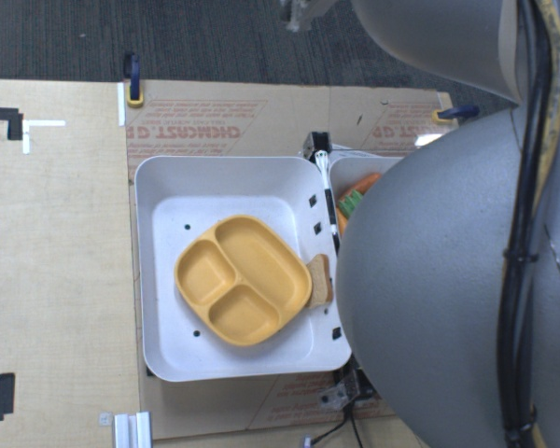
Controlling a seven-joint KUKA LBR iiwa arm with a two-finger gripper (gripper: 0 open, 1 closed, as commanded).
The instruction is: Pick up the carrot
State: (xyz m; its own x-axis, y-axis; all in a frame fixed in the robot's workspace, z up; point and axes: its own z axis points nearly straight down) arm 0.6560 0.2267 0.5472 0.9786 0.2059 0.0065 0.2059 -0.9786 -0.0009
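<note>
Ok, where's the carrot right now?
In the camera view the carrot peeks out at the right bin's upper left corner, beside the divider and mostly under the grey arm.

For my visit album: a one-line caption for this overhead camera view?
Grey arm looms over the right bin, carrot peeking out; yellow plate in left bin.

Bright even overhead light, soft shadows inside the white bin (149, 250), arm (448, 278) close and blurred, bench sharp
</note>
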